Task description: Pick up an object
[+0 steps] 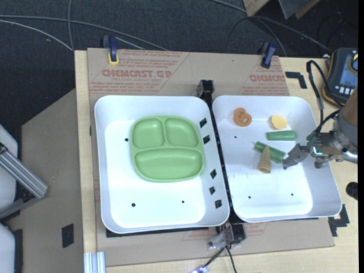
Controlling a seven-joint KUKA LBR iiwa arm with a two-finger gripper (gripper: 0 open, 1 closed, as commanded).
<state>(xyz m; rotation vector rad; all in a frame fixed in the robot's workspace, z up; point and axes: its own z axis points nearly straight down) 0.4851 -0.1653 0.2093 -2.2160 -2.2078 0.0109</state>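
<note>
The right bin (284, 203) holds several small items. An orange ring (243, 118) and a yellow chunk (278, 121) lie near its back wall. Below them are a green stick (281, 135), a darker green stick (269, 151) and a tan cone (265, 164). My gripper (307, 159) hovers over the right side of this bin, just right of the darker green stick. It is open, with one dark finger (293, 157) close to that stick and nothing between the fingers.
The left bin (114, 198) holds a green divided plate (167, 148). A black divider with clips (211, 147) separates the two bins. A handheld pendant (344, 81) and cables lie at the far right.
</note>
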